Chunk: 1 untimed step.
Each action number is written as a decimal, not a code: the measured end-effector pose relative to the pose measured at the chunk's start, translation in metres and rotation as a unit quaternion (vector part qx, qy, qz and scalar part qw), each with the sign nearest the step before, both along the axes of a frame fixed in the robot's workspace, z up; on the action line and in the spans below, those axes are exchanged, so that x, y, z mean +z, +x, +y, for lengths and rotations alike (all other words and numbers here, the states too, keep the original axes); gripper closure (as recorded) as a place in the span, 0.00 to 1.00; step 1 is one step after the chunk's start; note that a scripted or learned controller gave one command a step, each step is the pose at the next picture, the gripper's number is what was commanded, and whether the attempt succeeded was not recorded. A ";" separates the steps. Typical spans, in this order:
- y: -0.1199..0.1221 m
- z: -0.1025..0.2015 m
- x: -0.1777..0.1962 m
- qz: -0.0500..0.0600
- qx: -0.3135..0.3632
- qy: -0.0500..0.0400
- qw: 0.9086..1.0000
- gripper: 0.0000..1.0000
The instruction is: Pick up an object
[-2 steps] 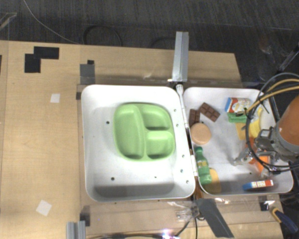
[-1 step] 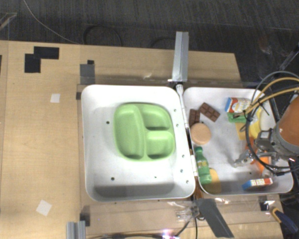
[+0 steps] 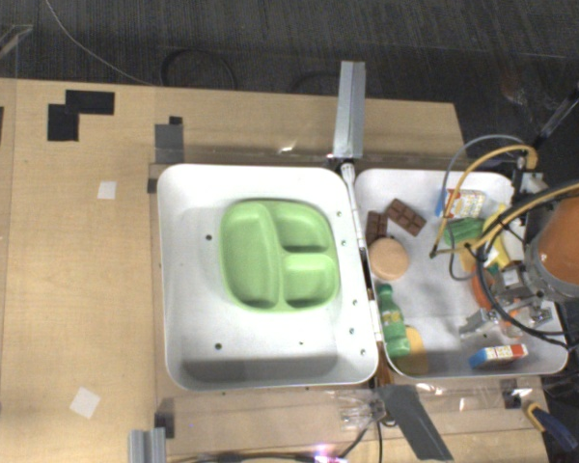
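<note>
The right bin (image 3: 434, 287) holds several small items. Two brown chocolate pieces (image 3: 405, 217) lie near its far left, with a round tan disc (image 3: 387, 257) just below them. Along the left wall lies a green bottle (image 3: 391, 316) beside a yellow piece (image 3: 412, 340). A green packet (image 3: 463, 231) and a white packet (image 3: 466, 203) sit at the back right, partly behind cables. Near the front right corner is a small white box with blue and red ends (image 3: 498, 356). My gripper (image 3: 507, 312) hangs low over the bin's right side, just above that box, under the orange band (image 3: 569, 249).
In the left bin (image 3: 183, 345) lies a green divided plate (image 3: 278, 254). A metal post (image 3: 349, 104) stands behind the wall between the two bins. Yellow and black cables (image 3: 482, 162) loop over the right bin's back right corner.
</note>
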<state>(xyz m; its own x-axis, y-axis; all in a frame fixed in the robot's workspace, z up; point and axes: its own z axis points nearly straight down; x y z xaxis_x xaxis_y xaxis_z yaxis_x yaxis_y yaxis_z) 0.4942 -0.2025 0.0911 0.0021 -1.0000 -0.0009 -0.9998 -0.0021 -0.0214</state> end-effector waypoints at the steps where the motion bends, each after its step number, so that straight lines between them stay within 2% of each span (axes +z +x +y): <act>1: 0.003 0.002 0.013 -0.004 -0.002 0.001 1.000 1.00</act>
